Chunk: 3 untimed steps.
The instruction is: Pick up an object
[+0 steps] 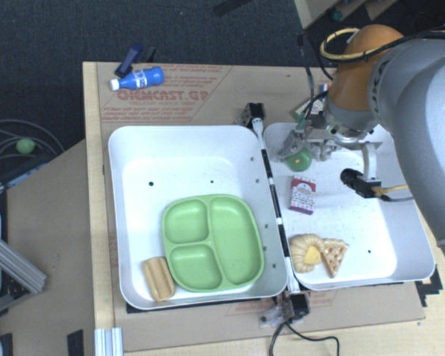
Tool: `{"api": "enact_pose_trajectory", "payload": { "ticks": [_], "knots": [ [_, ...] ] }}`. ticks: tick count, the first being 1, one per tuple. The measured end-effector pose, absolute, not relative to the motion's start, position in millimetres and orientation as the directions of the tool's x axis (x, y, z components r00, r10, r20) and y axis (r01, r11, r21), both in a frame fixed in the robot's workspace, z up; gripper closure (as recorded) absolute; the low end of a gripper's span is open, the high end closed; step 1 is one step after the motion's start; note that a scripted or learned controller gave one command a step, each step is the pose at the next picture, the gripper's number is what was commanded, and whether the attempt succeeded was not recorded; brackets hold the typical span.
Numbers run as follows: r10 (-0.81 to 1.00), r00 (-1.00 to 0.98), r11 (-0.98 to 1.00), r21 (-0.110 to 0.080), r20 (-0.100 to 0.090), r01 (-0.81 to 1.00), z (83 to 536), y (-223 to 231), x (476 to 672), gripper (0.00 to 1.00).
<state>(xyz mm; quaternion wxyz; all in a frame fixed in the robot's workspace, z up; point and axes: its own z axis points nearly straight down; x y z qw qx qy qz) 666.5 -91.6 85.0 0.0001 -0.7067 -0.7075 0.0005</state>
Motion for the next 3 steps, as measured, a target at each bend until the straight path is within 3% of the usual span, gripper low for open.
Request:
{"api": "enact_pose_trajectory", "payload": {
  "ticks": [3],
  "knots": [
    [1.000,0.000,0.000,-0.001,-0.001,1.000,85.0,-92.2,666.5,0.00]
  ]
}}
